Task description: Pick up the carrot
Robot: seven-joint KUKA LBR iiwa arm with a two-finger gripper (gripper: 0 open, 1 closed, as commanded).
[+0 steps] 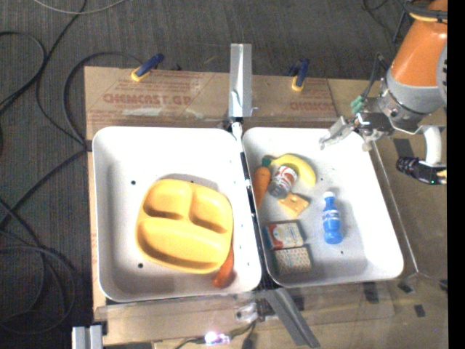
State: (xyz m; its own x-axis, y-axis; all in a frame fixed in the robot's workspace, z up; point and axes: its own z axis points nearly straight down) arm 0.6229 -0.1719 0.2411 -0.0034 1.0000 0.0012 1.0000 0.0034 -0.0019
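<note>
The floor is dark grey carpet (43,49) with thin black and white cables (43,217) lying on it. On the floor sits a flat brown cardboard sheet (174,97) with faded red writing, and two clips (147,67) with blue and yellow parts hold its far edge. Two white bins sit side by side on it. The left bin (116,158) holds a big yellow tray (185,224) with three dips in it, and an orange-red thing (225,267) peeks out from under the tray's near corner. The right bin (378,231) holds the carrot (260,184), which lies against the bin's left wall, near the far end. The carrot is long and orange. Its long side runs from far to near, along the wall, with its green leafy end pointing to the far side and its orange end pointing to the near side. Just beside it are a small can (282,181) and a yellow banana (301,167). A yellow wedge (293,205), a blue bottle (331,219) and two small boxes (288,246) lie near them. The gripper (341,131) hangs over the far right corner of the right bin, well apart from the carrot. Its fingers are spread open and hold nothing.
</note>
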